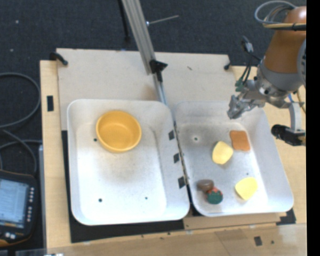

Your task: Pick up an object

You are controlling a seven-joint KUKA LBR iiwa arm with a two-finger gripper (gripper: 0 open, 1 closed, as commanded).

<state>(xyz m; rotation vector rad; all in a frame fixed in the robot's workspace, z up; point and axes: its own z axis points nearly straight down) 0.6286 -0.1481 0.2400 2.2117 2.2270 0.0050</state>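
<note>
The hand hovers just above the orange block in the right bin, its grip seemingly indiscernible.

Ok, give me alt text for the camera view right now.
The gripper hangs over the right bin's far edge, just above an orange block, with nothing seen in its grasp. That bin also has two pale yellow pieces, a brown piece and a green one; the left bin holds a yellow bowl.

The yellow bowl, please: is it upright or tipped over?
Upright: the bowl sits in the left bin with its round opening and inner floor facing up.
</note>
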